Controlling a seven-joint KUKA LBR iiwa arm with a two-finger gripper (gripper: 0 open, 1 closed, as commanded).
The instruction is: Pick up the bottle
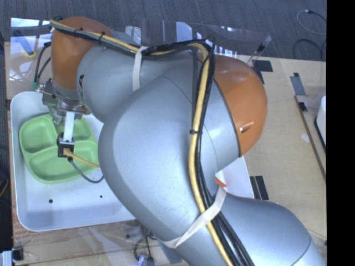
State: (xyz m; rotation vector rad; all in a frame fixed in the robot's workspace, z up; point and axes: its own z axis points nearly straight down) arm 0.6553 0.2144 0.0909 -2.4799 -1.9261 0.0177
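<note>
1. The grey arm [161, 165] covered much of both bins.
2. Its gripper [60, 105] hung over a green divided plate [37, 140] lying in the white bin [33, 209] at the view's left.
3. Whether the gripper was open or closed could not be told.
4. Where the bottle lay could not be told.

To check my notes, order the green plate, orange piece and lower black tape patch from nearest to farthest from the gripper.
1. Green plate, under the gripper, left bin.
2. Orange piece, beside the arm, right side.
3. Lower black tape patch, bench, farther right.
</note>
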